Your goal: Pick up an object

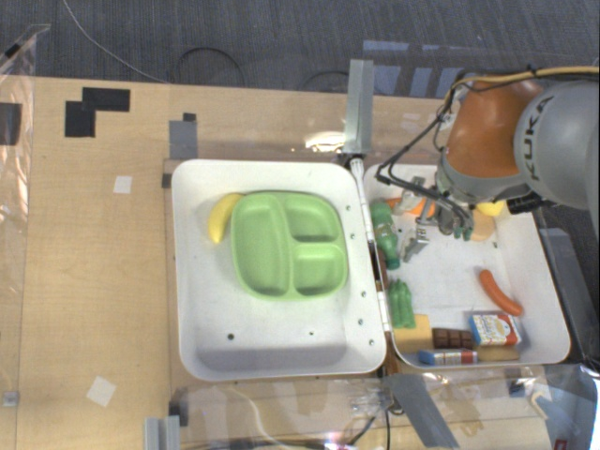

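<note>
Objects for picking lie in the right bin (448,284), mostly pushed toward its edges. Along its left wall you have a green bottle-shaped piece (382,221) at the far end and a second green piece (401,302) nearer you, both close against the wall. In the near left corner a yellow block (413,328) sits just beside a brown bar (455,338), with a blue pen-like item (444,356) hard against the near rim. A small red and blue carton (494,327) stands to the right of the bar, and an orange-red sausage (500,292) lies at a slant just beyond it, near the right wall.

Your gripper (456,219) hangs over the far part of this bin, under the orange band (483,129) of the arm. You cannot tell whether it is apart or together, and nothing shows clamped in it. A small orange piece (423,206) and a yellow piece (487,212) lie on either side of it, and a small grey item (413,245) lies just near-left of it.

Your open floor is the middle of the right bin, between the gripper and the near row.

The left bin (244,336) holds a green divided plate (288,244) with a banana (220,217) touching its left edge; its near half is bare.
</note>
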You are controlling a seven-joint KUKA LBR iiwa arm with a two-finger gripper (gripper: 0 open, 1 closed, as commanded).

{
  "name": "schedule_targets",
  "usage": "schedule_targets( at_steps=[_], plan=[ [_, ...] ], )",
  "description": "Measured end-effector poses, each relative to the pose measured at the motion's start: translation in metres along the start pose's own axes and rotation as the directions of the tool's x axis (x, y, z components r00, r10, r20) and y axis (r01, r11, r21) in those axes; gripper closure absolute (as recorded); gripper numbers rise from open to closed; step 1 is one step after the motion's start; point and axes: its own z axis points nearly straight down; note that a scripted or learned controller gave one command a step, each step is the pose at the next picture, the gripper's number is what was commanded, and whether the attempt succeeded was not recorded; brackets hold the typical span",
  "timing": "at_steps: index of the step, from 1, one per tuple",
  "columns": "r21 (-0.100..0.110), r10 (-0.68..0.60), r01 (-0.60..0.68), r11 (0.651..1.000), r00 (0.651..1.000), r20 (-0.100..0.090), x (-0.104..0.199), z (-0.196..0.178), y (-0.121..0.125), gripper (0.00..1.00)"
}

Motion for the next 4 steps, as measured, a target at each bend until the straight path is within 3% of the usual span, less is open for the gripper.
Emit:
schedule_targets(
  at_steps=[1, 2, 3, 4],
  plan=[
    [0.004, -0.081, 0.081, 0.997, 0.997, -0.001, 0.009, 0.0, -0.09, 0.0],
    [-0.004, -0.139, 0.139, 0.99, 0.99, 0.001, -0.002, 0.0, -0.008, 0.0],
    [0.0, -0.075, 0.075, 0.997, 0.997, 0.001, 0.048, -0.002, -0.039, 0.0],
    [-0.002, -0.126, 0.126, 0.992, 0.992, 0.002, 0.006, 0.0, -0.002, 0.0]
  ],
)
